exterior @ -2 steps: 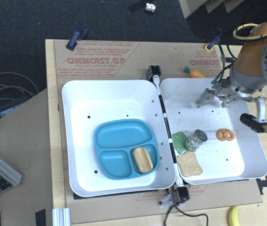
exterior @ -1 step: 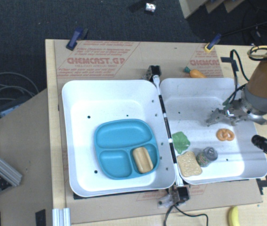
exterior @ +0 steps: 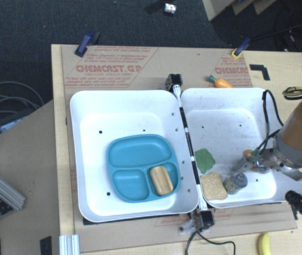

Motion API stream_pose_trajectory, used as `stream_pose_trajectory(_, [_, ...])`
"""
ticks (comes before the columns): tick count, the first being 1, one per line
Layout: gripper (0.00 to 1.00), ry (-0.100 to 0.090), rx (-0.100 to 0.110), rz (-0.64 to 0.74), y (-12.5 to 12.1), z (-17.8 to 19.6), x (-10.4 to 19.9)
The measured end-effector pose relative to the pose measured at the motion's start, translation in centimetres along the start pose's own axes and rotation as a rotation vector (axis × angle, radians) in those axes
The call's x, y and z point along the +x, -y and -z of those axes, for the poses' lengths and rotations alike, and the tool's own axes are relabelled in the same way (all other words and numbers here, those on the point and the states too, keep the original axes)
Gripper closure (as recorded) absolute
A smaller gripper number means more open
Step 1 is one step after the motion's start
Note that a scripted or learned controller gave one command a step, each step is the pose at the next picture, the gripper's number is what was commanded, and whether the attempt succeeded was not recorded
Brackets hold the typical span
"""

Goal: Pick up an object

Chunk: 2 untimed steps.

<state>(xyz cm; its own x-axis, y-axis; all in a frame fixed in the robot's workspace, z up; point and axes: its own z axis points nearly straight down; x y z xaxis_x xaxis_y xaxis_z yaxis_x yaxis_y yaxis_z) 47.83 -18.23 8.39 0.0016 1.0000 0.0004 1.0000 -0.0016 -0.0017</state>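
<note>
From my remote station I watch the gripper low in the right bin, down on a small grey object; whether its fingers pinch it I cannot tell, the view being blurred there. A tan sponge-like block lies just beside, a green piece above it. In the left bin, a blue divided tray holds a tan roll.
</note>
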Motion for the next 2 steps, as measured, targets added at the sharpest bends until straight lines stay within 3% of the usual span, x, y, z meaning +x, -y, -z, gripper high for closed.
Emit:
stream_pose_trajectory(1, [0.0,0.0,-0.003,0.003,-5.0,0.1,2.9])
stream_pose_trajectory(2, [0.0,-0.001,-0.004,0.004,-14.6,0.1,8.2])
